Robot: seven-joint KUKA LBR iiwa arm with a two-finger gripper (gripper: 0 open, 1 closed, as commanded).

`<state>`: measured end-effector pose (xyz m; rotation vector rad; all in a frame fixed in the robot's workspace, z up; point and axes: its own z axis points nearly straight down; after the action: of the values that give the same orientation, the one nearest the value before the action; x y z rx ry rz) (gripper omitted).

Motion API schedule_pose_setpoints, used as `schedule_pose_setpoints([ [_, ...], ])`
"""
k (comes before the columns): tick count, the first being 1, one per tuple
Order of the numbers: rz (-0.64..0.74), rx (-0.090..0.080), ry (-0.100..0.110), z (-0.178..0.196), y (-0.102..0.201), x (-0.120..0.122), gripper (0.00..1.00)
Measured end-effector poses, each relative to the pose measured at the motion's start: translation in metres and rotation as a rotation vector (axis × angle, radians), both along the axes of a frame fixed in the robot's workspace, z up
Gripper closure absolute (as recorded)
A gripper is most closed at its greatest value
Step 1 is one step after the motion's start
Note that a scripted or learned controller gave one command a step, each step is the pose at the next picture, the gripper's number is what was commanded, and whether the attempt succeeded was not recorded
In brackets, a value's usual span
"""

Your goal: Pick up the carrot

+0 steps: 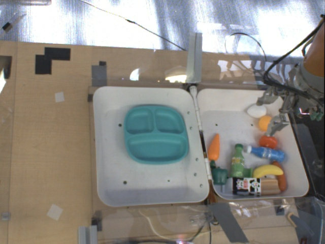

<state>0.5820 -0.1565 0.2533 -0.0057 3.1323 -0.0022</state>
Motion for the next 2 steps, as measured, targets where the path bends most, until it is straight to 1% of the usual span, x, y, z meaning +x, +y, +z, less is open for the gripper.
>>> schedule_pose_setpoints([
  [1, 0.081, -0.004, -0.007, 0.051, -0.050, 0.086, 0.00],
  [2, 0.434, -0.006, -0.006, 0.114, -0.048, 0.089, 0.00],
])
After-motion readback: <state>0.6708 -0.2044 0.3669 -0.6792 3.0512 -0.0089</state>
